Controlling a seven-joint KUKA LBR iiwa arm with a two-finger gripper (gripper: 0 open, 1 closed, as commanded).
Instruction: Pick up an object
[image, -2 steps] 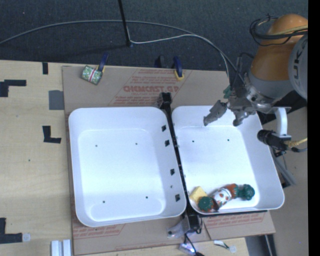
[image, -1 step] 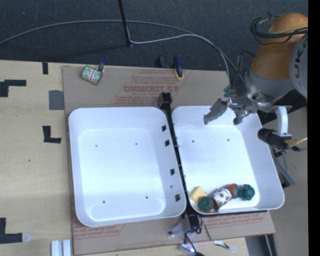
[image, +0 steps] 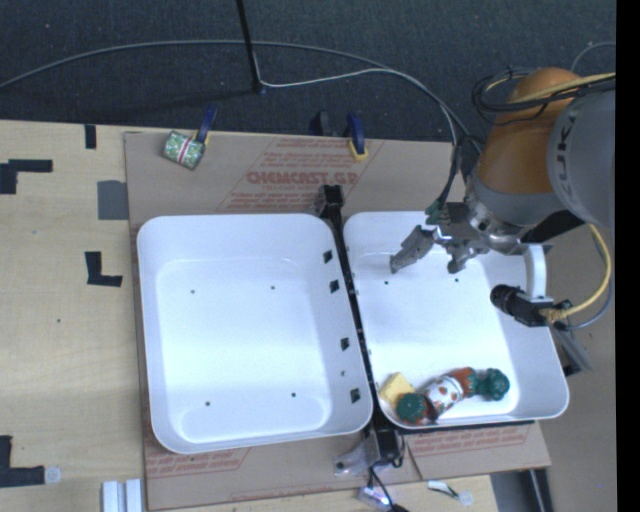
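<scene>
On the bench (image: 60, 330) sit two shallow white bins side by side, a left bin (image: 240, 232) and a right bin (image: 520, 330), their inner rims touching along a black clamp strip. Over the far part of the right bin hangs the grey arm (image: 590, 150) with its orange band, reaching in from the right edge. Its claw (image: 432, 254) hovers above the bin floor with both fingers spread apart and nothing between them.

Against the near edge of the right bin lies a cluster of four small things, well apart from the claw. Biggest is a bottle (image: 448, 390), red and white, lying on its side. Next comes a yellow block (image: 395, 385) at the near left corner, then a green ball (image: 411, 407) touching it, and another green ball (image: 493, 383) at the bottle's right end.

Near the far left corner of the cardboard sheet (image: 290, 180) under the bins rests one small green-patterned cube (image: 184, 149).
</scene>
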